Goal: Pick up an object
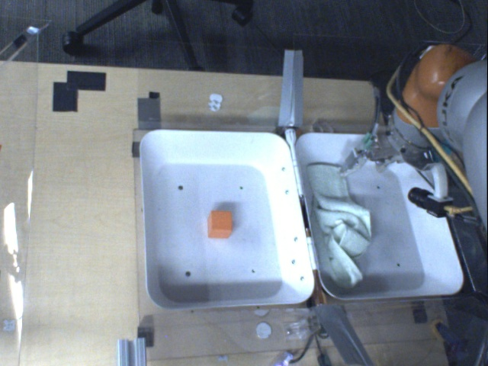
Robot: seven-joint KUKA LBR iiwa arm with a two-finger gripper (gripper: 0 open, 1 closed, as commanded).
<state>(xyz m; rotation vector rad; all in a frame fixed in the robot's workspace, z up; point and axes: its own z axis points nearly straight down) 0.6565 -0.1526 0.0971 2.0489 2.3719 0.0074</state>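
A small orange cube (pixel 220 224) lies near the middle of the left bin (pixel 164 280). A crumpled pale cloth (pixel 341 223) is heaped along the left side of the right bin (pixel 427 280), from its back corner down toward the front. My gripper (pixel 360 158) hangs over the back part of the right bin, just above the upper right edge of the cloth. It looks small and partly masked by the wrist and cables. Nothing can be seen held in it.
The grey arm with its orange band (pixel 431 82) comes in over the right bin's far right corner. A metal divider post (pixel 290 90) stands between the bins at the back. Black markers (pixel 76 88) lie on the wooden bench to the left.
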